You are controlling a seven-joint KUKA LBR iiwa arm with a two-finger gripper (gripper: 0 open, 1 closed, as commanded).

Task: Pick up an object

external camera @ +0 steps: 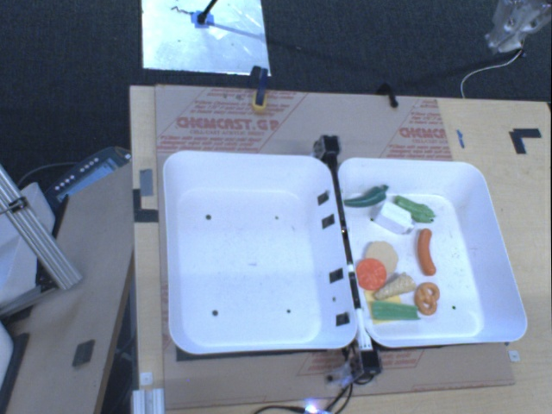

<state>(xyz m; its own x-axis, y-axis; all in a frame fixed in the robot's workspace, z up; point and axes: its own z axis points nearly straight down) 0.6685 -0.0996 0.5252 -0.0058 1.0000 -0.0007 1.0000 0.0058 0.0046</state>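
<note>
Camera view: I note the sausage [425, 252] lying in the right bin [496, 231], its long axis running near to far, well down and left of the gripper [516, 20] at the top right corner, whose grip state I cannot tell.

floor [69, 50]: dark carpet | surface [483, 128]: pale wood, protective sheet printed in red | shiny metal plate [203, 22] on floor, upper left | aluminium rail [34, 240] slanting at left edge | light: even, soft
</note>
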